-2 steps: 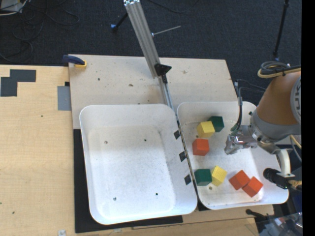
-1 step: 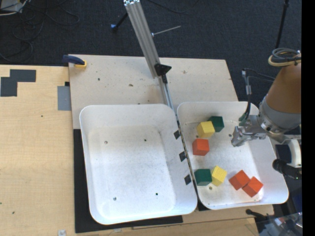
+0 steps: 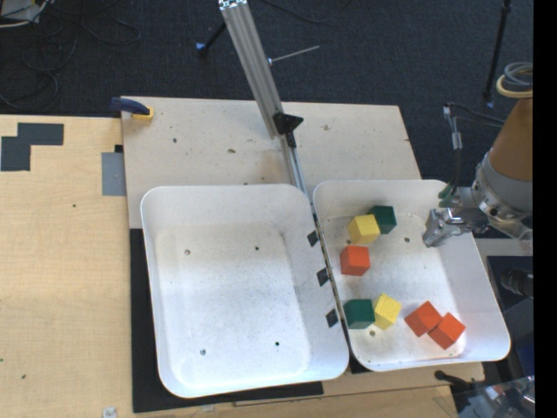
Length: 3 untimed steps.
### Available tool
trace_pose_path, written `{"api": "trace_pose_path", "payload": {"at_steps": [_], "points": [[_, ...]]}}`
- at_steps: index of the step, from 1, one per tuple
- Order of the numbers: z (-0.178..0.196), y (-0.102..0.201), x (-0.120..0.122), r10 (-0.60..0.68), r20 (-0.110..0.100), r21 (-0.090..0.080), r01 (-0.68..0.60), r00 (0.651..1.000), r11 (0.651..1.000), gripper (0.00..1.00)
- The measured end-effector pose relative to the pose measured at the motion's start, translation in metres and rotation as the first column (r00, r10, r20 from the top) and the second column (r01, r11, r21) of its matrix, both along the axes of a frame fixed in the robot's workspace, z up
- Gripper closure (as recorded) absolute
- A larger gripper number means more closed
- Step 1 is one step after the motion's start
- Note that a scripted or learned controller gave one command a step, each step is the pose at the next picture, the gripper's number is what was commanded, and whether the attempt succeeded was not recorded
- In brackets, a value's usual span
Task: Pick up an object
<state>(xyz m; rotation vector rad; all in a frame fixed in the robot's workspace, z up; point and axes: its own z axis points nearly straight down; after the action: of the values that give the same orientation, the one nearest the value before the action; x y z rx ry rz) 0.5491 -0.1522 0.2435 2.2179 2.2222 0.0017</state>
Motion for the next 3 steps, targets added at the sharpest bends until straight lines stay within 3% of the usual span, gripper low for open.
{"api": "trace_pose_path", "payload": {"at_steps": [1,3], "points": [[0.005,0.045,0.008,0.003,-0.003,0.003,-0.003,1.0,1.0,1.0],[-0.004,0.168,0.035,0.004,-0.005,0.003,-0.004,1.0,1.0,1.0]]}}
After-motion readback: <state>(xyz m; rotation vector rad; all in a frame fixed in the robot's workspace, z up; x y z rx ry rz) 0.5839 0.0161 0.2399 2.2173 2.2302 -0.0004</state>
